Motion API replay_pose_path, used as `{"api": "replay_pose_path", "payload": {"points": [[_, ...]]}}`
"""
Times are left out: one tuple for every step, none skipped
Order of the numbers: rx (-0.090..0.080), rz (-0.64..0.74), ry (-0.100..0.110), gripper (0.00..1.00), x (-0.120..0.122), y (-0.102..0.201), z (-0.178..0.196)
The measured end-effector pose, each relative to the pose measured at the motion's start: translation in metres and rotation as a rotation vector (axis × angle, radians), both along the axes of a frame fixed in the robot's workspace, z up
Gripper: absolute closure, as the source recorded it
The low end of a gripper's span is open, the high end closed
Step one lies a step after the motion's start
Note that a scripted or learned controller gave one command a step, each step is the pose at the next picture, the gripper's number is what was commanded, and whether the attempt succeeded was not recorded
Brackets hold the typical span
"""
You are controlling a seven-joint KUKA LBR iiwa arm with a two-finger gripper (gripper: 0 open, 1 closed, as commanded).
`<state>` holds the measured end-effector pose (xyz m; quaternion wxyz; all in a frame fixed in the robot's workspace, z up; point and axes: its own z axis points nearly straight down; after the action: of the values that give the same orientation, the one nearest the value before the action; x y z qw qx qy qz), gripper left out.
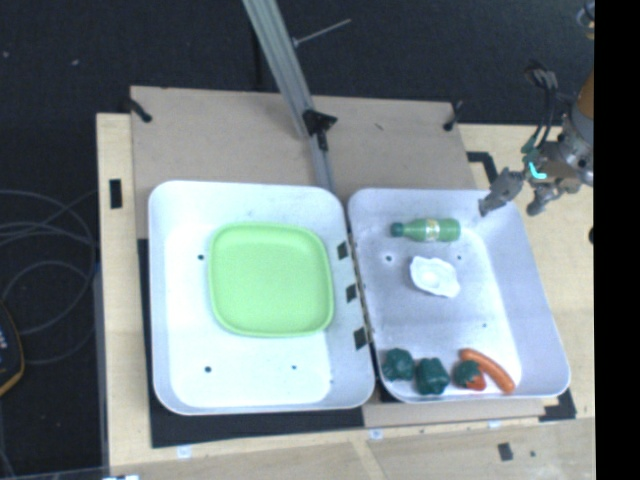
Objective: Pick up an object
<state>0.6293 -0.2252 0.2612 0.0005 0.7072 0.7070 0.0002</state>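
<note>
With jaws spread and nothing between them, the two-finger gripper (515,196) hovers at the right white bin's (530,298) far right corner, the approach step, and next must descend onto the nearby green plastic bottle (427,230).

A grey metal gripper (518,195) with two slim dark fingers (494,200) is seen at the arm's end, a small teal patch marked on its body, thin black cable looped above, orange glimpsed at the wrist.

Even, fairly bright overhead light washes out the two shallow white plastic bins (180,268), nearly to glare. Shadows stay soft and faint. The picture is low in resolution and slightly blurred, and the dark floor (60,38) around the pale wooden surface (400,138) loses detail.
</note>
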Motion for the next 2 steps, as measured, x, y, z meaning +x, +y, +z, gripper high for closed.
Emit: {"api": "replay_pose_path", "payload": {"points": [[0.000,0.000,0.000,0.00,0.000,0.000,0.000],[0.000,0.000,0.004,0.00,-0.005,0.008,-0.048]]}}
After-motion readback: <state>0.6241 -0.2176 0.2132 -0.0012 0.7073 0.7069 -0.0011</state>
